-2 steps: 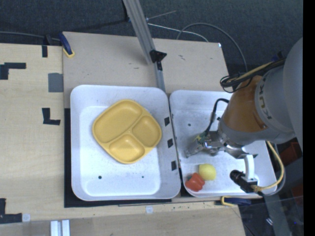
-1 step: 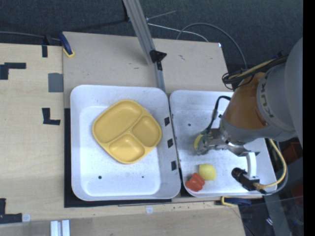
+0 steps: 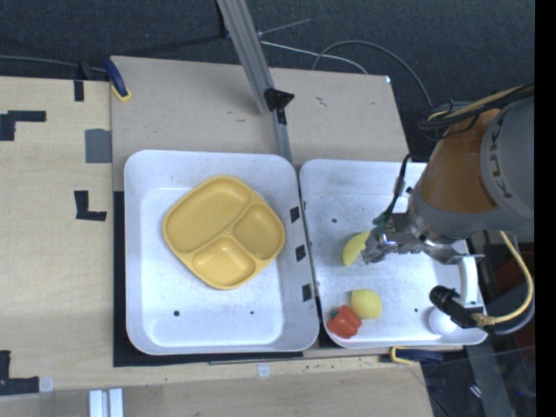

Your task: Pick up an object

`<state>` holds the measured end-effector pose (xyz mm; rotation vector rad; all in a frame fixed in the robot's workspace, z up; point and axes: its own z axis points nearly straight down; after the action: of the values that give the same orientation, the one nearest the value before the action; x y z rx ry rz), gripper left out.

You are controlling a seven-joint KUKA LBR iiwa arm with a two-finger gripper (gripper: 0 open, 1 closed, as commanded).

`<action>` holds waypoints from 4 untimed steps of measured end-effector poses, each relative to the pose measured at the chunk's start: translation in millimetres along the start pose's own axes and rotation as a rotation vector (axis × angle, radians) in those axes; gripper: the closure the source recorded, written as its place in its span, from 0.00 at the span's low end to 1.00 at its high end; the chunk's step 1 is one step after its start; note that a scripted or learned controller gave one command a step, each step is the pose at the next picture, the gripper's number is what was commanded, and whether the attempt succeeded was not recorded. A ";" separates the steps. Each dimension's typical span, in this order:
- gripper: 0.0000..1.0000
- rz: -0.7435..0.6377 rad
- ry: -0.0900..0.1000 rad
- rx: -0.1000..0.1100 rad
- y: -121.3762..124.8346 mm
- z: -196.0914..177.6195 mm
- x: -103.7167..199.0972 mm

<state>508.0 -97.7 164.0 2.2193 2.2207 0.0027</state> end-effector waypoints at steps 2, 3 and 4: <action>1.00 -0.001 0.001 0.004 3.5 -68.3 -1.1; 1.00 -0.005 0.002 0.004 10.2 -67.4 41.5; 1.00 -0.008 0.002 0.005 25.0 -64.9 103.5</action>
<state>532.8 5.8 229.0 2.2142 2.2328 0.0001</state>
